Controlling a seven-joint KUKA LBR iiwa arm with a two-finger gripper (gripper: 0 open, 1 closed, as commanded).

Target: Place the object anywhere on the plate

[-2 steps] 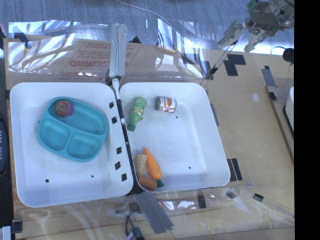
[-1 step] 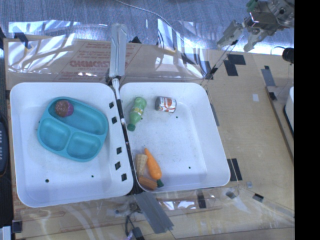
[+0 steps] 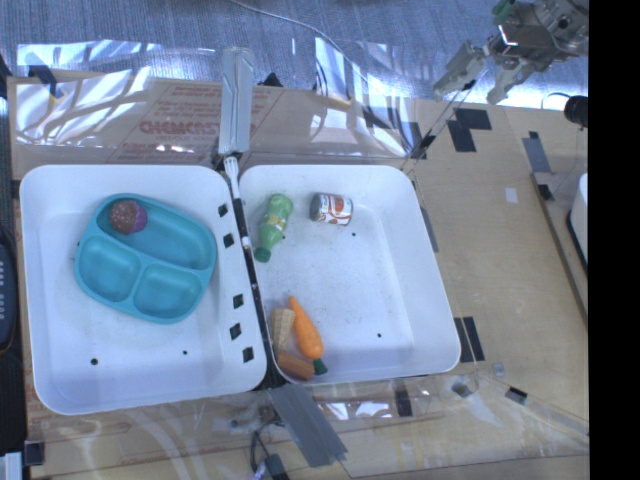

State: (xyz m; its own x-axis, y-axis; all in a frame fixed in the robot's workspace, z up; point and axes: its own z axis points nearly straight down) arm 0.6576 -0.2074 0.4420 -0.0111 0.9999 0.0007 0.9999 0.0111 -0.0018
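While hand (image 3: 478,73) hovers afar, bottle (image 3: 272,225), can (image 3: 331,209), carrot (image 3: 307,334) lie loose

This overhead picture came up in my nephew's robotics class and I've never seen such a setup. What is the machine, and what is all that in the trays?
One camera looks down at a slant on a bench. The machine's two-finger hand hangs at the upper right, fingers spread, holding nothing. Two shallow white bins sit side by side. The left bin holds a teal divided plate with a small purplish round object in its upper-left compartment. The right bin holds a green plastic bottle, a small tin can on its side, an orange toy carrot and other toy food beside it, unclear what.
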